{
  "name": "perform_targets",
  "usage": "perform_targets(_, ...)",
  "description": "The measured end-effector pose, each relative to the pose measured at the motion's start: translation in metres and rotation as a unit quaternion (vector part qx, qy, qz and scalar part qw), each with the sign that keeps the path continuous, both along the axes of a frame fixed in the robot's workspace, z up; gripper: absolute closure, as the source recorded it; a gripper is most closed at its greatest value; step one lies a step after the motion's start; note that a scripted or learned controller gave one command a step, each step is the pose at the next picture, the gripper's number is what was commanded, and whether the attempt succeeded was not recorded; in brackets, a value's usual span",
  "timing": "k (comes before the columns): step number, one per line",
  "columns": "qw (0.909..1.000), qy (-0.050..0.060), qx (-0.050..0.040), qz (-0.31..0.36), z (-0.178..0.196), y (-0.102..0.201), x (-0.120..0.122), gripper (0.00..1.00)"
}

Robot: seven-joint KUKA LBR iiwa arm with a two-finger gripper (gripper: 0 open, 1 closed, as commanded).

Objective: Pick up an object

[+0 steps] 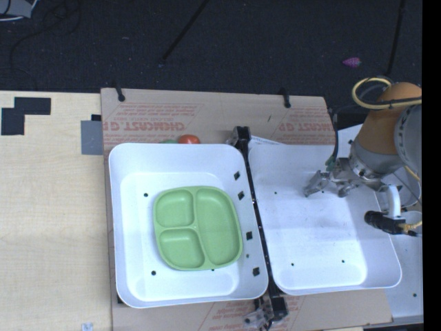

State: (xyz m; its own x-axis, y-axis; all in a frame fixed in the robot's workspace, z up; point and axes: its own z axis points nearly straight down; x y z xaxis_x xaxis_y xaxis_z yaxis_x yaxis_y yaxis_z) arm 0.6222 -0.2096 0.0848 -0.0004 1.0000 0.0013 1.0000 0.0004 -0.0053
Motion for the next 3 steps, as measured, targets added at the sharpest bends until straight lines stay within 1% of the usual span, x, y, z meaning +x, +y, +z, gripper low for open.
perform_targets(1, 1.0, -0.001, -0.0001, 0.0, 0.013, 0.0, 0.001, 1.0)
perform_targets(2, 1.0, -0.004, -0.0011, 0.0, 0.076, 0.001, 0.002, 1.0)
perform_targets(3, 1.0, -0.004, -0.001, 0.001, 0.119, 0.001, 0.005, 1.0)
